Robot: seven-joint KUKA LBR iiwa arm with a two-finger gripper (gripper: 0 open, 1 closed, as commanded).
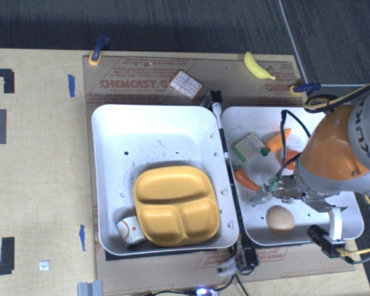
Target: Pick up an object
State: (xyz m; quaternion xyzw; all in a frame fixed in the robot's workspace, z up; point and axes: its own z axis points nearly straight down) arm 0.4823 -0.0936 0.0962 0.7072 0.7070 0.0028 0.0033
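Observation:
My gripper point(264, 192) hangs low over the middle of the right bin point(254, 117), at the end of the grey arm with the orange band point(332, 150). It points left, toward an orange carrot-like piece point(245, 179) just beside its tip. A tan egg-shaped object point(280, 218) lies just below the gripper, near the bin's front wall. A green speckled block point(248, 145) and another orange piece point(275, 142) lie further back. The arm hides the right part of this bin.
The left bin point(149, 119) holds a large yellow divided tray point(176, 203) and a small white and orange cup point(129, 229) at its front left corner. Behind the bins, on the cardboard, lie a yellow banana point(258, 66) and a patterned block point(185, 84).

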